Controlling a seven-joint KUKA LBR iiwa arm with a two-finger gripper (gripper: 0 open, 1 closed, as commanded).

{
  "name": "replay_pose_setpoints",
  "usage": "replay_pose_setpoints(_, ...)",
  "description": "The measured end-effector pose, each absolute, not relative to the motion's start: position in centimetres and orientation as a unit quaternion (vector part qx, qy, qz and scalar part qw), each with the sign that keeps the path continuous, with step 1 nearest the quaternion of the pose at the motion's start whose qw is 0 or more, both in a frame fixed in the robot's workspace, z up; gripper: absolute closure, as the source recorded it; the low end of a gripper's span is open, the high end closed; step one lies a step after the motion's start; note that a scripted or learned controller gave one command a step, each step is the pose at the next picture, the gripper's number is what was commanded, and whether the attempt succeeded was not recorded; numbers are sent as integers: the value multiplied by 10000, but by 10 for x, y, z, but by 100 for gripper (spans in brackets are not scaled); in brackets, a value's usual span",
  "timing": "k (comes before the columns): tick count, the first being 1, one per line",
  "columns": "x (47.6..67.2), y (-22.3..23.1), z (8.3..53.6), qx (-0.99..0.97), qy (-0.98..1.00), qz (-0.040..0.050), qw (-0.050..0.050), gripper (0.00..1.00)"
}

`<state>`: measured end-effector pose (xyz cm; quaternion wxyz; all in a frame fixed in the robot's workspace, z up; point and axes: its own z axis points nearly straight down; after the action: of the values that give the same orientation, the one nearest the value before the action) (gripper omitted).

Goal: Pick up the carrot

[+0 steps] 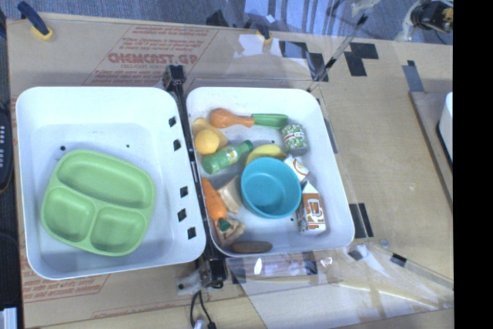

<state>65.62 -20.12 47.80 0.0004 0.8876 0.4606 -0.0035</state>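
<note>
We locate the carrot (214,202) just left of the blue bowl (270,187), against the right bin's (333,166) left wall. We judge it light, rigid and smooth; grasp mid-body, across its width. Around the bowl lie a lemon (206,141), green bottle (226,157) and cans. The left bin (31,112) holds a green tray (96,202). Gripper state: we cannot tell.

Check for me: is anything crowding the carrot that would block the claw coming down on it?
Nothing lies on top of the carrot. It rests at the right bin's left wall, with the blue bowl close on its right and a green bottle just above, so side room looks tight.
</note>
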Motion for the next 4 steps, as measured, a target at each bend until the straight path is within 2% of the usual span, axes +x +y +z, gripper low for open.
replay_pose_setpoints(1,657,-198,487,8840,4674,-69,-10,100)
replay_pose_setpoints(2,655,-164,334,8699,4931,-100,-65,100)
replay_pose_setpoints(3,638,-55,223,8609,5086,-96,-65,100)
replay_pose_setpoints(4,640,-60,229,8624,5062,-67,-14,0)
